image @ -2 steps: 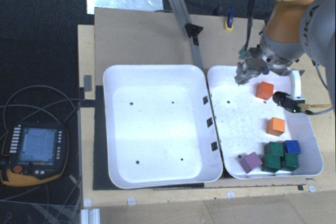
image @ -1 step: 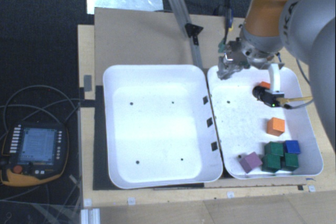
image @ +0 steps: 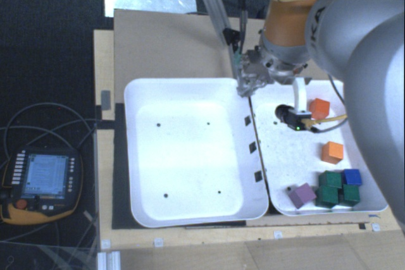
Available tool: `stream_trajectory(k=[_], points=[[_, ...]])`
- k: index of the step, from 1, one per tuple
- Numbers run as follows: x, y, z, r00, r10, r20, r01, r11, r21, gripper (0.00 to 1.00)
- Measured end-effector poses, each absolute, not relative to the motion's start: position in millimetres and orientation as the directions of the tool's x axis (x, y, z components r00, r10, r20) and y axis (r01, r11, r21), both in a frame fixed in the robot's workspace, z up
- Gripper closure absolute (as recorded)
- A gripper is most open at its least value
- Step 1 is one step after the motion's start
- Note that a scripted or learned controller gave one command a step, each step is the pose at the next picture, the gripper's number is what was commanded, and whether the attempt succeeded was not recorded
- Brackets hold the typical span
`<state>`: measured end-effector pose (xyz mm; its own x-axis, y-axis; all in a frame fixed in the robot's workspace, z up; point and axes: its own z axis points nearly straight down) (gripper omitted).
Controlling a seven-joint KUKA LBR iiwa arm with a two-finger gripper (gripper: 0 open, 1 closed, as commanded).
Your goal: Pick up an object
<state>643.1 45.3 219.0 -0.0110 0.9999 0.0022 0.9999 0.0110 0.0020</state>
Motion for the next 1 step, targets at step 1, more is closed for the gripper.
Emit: stream_trajectory(k=[1], points=[[649.6, 91.3, 231.4, -0.01, 1.0, 0.003, 1.0, 0.01, 0.004, 1.0]])
